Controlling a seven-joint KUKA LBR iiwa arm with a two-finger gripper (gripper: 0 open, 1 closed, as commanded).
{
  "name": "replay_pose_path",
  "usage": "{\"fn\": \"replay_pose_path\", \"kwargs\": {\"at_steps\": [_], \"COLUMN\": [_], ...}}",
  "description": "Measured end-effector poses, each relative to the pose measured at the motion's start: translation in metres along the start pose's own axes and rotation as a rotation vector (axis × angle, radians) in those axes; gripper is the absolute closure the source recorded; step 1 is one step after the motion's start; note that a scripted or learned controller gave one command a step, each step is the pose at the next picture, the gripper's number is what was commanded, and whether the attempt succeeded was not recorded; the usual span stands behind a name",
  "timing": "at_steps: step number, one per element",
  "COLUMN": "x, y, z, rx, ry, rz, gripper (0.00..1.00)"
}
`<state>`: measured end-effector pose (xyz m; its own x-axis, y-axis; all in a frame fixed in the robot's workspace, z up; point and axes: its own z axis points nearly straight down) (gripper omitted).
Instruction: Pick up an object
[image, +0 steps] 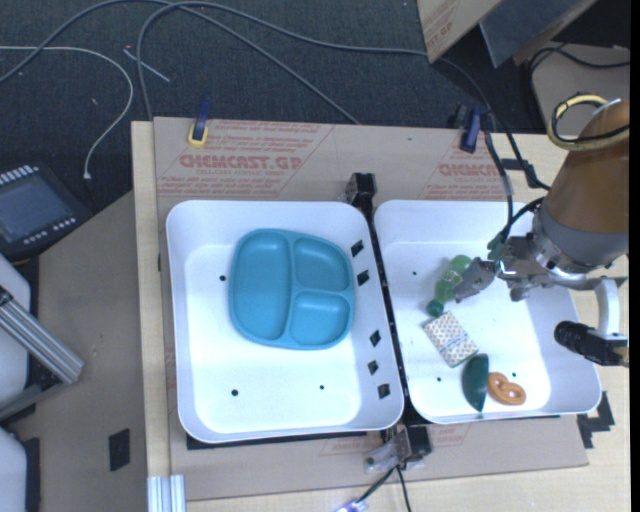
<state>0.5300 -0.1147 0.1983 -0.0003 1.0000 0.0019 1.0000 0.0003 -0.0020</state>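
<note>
In the right bin (560, 400) lie a light green bottle-shaped object (449, 284), a checkered packet (449, 338), a dark green leaf-shaped piece (475, 381) and an orange pretzel-like ring (507, 391). My gripper (482, 279) hangs low over this bin, its tip right at the right side of the light green object. The grey wrist and orange band (592, 190) rise behind it at the right edge. The view is too coarse to tell whether the gripper touches or holds the green object.
The left bin (200, 380) holds a blue divided plate (292, 288). A black divider with clips (375, 300) runs between the bins. Cables hang beside the arm near the right bin's far corner, and a black fitting (590, 342) sits over its right rim.
</note>
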Motion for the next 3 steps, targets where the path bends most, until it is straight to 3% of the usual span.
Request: {"fn": "replay_pose_path", "kwargs": {"at_steps": [1,2,3], "x": [-0.007,-0.006,-0.005], "y": [-0.002,0.000,0.003], "z": [0.061,0.109,0.094], "rx": [0.005,-0.003,-0.013], "ry": [0.001,0.003,0.002], "rz": [0.002,0.002,0.000], "gripper": [0.00,0.00,1.00]}}
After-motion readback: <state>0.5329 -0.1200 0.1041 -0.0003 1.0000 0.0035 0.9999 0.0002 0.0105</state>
